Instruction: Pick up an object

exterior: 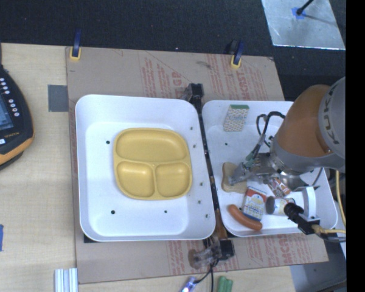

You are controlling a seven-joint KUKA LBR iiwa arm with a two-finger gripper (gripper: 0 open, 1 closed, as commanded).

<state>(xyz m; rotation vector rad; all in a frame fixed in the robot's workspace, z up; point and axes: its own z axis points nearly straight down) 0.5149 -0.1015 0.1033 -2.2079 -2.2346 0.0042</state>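
One arm's gripper (236, 176) is hovering low in the right bin (218, 126) as we are watching, its finger state impossible to tell, the sausage (244, 218) lying at five o'clock, long axis ten-to-four.

Single fixed camera above the bench (30, 224), looking down at a slant from moderate height. Both bins sit mid-frame: left bin (97, 163) and right bin (222, 117). The arm (310, 126) enters from the right edge; dark floor runs along the top.
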